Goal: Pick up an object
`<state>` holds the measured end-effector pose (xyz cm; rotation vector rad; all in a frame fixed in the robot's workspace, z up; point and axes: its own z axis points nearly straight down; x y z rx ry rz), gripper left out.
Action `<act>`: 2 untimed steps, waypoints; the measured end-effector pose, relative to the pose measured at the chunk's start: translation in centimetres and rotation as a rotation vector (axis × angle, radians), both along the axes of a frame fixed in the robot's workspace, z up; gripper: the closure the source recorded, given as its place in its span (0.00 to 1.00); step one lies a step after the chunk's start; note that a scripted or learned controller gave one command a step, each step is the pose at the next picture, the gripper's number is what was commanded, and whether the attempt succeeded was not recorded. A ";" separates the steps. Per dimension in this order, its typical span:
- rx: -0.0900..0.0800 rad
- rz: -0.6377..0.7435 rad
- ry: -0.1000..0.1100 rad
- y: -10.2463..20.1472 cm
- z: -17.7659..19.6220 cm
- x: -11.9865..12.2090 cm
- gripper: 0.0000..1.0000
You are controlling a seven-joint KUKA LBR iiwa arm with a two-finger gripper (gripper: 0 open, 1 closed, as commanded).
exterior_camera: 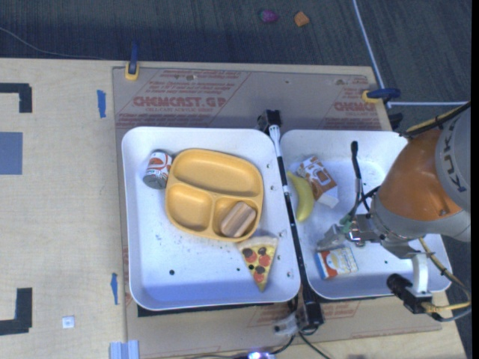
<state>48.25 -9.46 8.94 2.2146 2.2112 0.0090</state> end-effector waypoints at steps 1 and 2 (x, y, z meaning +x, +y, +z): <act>0.002 0.001 0.000 -0.1 0.0 0.0 0.00; 0.004 0.003 0.001 -0.2 0.0 0.0 0.00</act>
